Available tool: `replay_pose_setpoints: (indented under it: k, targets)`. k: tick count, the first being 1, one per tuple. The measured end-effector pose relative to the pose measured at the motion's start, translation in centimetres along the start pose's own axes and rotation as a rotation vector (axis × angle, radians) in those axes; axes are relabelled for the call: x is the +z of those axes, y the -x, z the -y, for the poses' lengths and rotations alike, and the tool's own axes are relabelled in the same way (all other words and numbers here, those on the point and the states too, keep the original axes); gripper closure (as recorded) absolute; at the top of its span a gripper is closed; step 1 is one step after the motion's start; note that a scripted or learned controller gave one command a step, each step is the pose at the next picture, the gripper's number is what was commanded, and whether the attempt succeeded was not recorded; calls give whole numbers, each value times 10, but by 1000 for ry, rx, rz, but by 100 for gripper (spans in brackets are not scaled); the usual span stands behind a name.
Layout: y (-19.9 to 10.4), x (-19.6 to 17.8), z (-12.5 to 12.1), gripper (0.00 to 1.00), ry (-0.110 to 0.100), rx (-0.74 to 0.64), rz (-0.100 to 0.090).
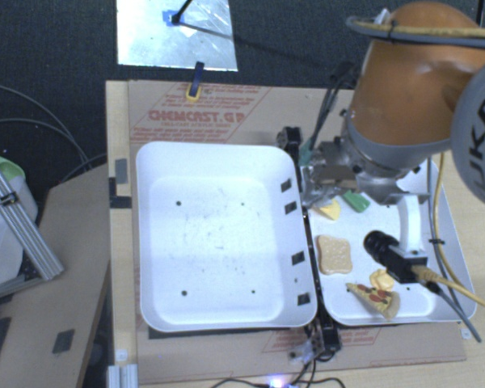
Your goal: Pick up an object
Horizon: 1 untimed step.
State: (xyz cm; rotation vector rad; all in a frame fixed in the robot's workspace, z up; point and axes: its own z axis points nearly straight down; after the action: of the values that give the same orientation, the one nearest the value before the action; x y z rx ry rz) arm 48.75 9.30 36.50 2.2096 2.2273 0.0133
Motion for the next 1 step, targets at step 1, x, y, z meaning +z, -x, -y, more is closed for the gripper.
replay_pose_setpoints:
  k: [1]
  targets:
    - [2,-8,-1,100,-2,-2,2]
